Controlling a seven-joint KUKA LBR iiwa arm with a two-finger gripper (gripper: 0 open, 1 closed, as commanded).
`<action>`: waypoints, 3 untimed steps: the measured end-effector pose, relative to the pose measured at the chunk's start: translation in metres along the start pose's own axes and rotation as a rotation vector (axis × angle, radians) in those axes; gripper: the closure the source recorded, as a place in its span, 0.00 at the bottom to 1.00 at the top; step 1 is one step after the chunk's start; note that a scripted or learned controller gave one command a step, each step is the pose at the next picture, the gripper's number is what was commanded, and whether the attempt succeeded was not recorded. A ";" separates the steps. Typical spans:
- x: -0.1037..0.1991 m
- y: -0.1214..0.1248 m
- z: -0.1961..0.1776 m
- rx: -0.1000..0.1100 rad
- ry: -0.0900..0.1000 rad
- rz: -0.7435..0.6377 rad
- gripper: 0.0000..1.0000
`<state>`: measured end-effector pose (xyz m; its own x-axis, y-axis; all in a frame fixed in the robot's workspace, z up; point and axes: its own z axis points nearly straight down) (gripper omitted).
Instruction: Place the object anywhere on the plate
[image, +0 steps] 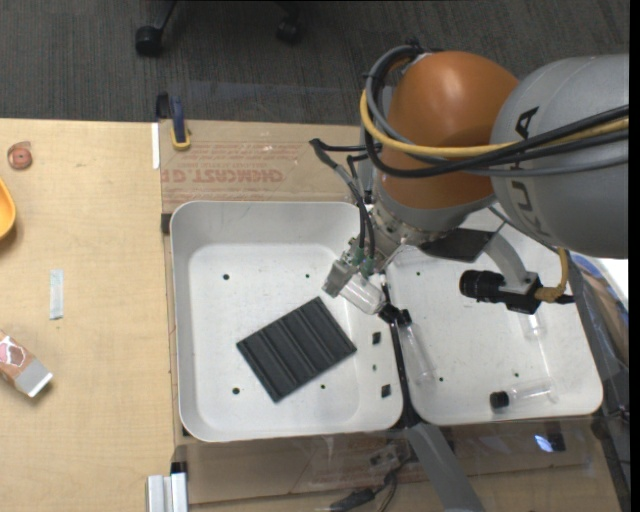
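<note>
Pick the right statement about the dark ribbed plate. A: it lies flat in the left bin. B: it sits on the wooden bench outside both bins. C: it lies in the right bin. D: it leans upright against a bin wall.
A: the dark ribbed plate lies flat on the floor of the left bin.

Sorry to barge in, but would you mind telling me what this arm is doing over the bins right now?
A grey KUKA arm reaches in from the right, with its gripper low over the right part of the left bin, near the wall shared with the right bin. A dark ribbed rectangular plate lies flat in the left bin, just below and left of the gripper. Nothing can be made out between the fingers, so no placement on the plate has been made yet.
</note>
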<state>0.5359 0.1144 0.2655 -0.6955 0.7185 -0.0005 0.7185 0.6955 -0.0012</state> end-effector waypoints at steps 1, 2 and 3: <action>-0.021 -0.042 0.055 0.000 0.001 -0.283 1.00; 0.046 -0.035 0.038 -0.001 0.000 -0.459 1.00; -0.015 -0.041 -0.010 -0.002 -0.002 -0.519 1.00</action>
<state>0.5168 0.0755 0.2757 -0.9604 0.2787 -0.0019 0.2787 0.9604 0.0003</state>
